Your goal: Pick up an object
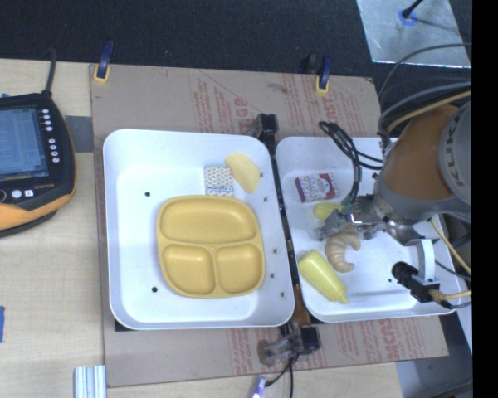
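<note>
My gripper [346, 220] reaches down into the right bin [373, 298], just above a tan croissant-shaped toy [342, 249]. A small yellow piece [324, 211] lies at the gripper's left side, partly hidden by it. A yellow bottle-like object [322, 275] lies at the bin's front left. A red and white packet [314, 188] rests further back. In the left bin [133, 222] sit a yellow divided plate [209, 245], a pale yellow wedge [243, 172] and a small checked packet [218, 181].
The arm's orange band and grey wrist [423, 164] cover the right bin's right side, with black cables looping over its back edge. A teach pendant [21, 160] lies on the bench at far left. Clamps hold the cardboard at the back.
</note>
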Robot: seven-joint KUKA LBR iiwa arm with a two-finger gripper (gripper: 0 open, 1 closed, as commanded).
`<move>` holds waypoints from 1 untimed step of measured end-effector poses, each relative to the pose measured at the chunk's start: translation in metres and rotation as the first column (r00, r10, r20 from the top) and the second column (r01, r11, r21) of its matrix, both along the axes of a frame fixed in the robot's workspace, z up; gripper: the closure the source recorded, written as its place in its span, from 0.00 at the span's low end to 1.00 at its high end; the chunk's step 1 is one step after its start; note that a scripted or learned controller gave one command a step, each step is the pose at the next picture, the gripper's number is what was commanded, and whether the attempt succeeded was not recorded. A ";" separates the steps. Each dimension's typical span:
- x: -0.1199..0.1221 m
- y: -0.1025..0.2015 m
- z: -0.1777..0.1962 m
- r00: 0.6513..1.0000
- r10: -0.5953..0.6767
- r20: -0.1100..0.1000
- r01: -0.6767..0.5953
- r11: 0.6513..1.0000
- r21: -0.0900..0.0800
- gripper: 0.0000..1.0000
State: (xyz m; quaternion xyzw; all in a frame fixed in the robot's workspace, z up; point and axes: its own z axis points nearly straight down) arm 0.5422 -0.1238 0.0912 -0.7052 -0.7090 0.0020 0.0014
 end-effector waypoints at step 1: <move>0.000 -0.001 0.010 1.000 0.004 -0.002 -0.004 1.000 -0.002 1.00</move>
